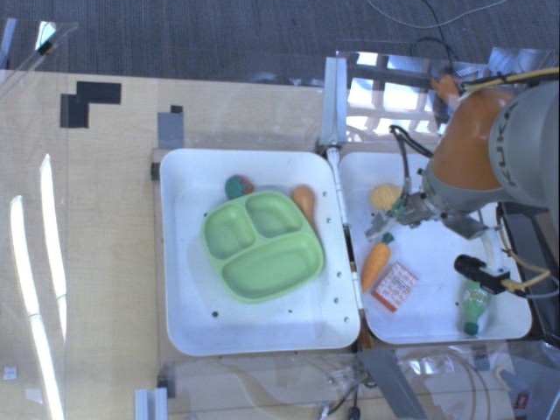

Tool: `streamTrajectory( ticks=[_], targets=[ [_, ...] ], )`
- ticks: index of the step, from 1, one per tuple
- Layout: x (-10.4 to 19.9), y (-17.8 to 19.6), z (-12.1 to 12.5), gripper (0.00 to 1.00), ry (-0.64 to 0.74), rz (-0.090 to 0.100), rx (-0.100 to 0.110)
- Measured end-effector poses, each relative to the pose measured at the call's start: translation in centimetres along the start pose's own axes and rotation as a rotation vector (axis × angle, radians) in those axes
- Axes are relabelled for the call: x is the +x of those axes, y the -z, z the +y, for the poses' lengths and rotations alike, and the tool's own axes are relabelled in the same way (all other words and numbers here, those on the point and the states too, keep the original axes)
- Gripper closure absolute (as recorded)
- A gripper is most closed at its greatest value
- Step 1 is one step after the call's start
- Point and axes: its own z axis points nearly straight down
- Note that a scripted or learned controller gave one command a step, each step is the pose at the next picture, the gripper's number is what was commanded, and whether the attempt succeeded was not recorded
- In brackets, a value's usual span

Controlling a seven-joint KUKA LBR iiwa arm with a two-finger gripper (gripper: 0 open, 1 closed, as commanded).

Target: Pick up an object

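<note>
Nearest the bottom edge, the right bin [525, 326] holds a green bottle [473, 309] in its front right corner, lying with a dark cap end pointing up toward a black piece of the arm's hardware. Just left of it, a small red and white packet [395, 285] lies flat on the bin floor, tilted. Touching or nearly touching the packet's upper left corner is a toy carrot [375, 265], orange with a green top, lying at a slant with its leafy end up.

Across the divider, the left bin [179, 322] carries a green divided tray [262, 243] with three compartments, set at an angle in the middle of the bin. Behind the tray's far edge sit a small round green and red item [238, 185] and an orange item [303, 200], both partly tucked against the tray.

Farther back in the right bin, the gripper [391, 220] hangs low just above the carrot's green top, and whether anything sits between its tips cannot be told from this angle. A yellow lumpy item [386, 196] rests just behind it. The grey arm [490, 147] with its orange band reaches in from the right.
</note>
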Motion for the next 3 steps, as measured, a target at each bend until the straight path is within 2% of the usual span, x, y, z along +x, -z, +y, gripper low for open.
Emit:
streamTrajectory(
  ticks=[1, 2, 3],
  targets=[
    [0.9, -2.3, -6.1, 0.00, 0.054, 0.003, 0.015],
    [0.9, -1.0, -5.7, 1.00, 0.054, 0.001, 0.006],
    [8.6, 16.3, -2.2, 1.00, -0.173, 0.002, 0.019]
  ],
)
